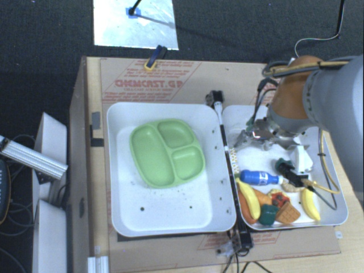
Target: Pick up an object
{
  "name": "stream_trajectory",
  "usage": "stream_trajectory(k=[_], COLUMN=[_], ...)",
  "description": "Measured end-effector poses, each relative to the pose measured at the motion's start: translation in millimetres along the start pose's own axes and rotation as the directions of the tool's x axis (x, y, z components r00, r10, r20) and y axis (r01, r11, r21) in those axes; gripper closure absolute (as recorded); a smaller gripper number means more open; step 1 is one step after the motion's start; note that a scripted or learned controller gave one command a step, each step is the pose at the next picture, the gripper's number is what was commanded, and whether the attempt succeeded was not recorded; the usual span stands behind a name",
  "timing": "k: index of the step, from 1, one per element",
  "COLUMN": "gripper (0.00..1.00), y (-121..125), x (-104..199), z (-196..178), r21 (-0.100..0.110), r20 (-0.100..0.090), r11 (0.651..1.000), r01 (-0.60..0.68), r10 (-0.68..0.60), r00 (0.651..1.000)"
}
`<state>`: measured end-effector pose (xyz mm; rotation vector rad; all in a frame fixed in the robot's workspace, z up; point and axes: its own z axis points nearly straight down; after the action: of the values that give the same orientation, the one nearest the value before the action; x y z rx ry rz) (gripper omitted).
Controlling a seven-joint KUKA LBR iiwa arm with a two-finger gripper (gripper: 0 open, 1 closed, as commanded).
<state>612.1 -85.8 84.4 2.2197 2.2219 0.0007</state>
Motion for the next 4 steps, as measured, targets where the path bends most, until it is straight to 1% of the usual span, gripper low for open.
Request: stream_trajectory(k=[1, 2, 3, 4], gripper=[0.00, 0.00, 0.00, 1.00], y=[-32, 15, -75, -74], x=[-11, 1, -9, -9], z=[0, 0, 0, -10], r21=[0.001, -0.002, 0.002, -0.002], r20=[0.000, 0.000, 0.000, 0.000], r11=[1.000, 1.000, 1.000, 1.000], r01=[0.000, 0.003, 0.000, 0.001], r10=[0.000, -0.003, 0.000, -0.001], r00=[1.000, 1.000, 1.000, 1.000])
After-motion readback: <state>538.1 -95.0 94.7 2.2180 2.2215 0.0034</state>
